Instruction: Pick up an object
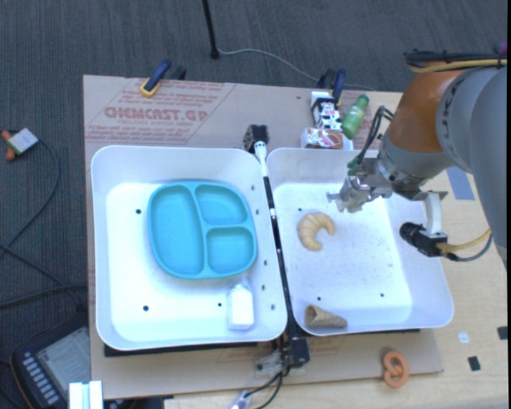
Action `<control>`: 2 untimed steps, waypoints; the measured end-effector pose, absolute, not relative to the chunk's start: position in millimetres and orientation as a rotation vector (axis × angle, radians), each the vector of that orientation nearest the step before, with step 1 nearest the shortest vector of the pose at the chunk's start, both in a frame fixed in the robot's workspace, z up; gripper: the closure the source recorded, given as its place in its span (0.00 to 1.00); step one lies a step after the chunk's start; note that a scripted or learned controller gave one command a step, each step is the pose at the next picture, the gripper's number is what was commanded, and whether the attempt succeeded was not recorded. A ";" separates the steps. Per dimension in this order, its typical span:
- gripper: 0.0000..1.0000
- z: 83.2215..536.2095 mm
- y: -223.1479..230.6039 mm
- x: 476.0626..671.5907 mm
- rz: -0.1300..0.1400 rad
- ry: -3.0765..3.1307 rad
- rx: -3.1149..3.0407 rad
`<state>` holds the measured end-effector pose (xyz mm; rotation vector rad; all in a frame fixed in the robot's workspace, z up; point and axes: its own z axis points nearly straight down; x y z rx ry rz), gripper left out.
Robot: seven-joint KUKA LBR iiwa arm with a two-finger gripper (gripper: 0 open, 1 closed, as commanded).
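Grey carpet surrounds your cardboard-topped bench [153, 118]. You see the grey two-finger gripper [354, 196] hovering over the right white bin [426, 301], just right of the tan croissant-shaped toy [315, 229]; whether its jaws are spread, you cannot tell. Your left white bin [102, 254] holds a light blue divided plastic tray [202, 229].

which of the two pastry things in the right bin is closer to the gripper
The curved croissant, just left of and below the gripper; the brown wedge lies at the bin's near edge.
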<state>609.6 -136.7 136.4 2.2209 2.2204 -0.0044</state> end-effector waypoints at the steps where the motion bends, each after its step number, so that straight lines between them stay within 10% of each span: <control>1: 1.00 140.1 -149.0 624.8 -0.001 2.222 2.220; 2: 1.00 141.5 -148.3 631.9 0.001 2.223 2.220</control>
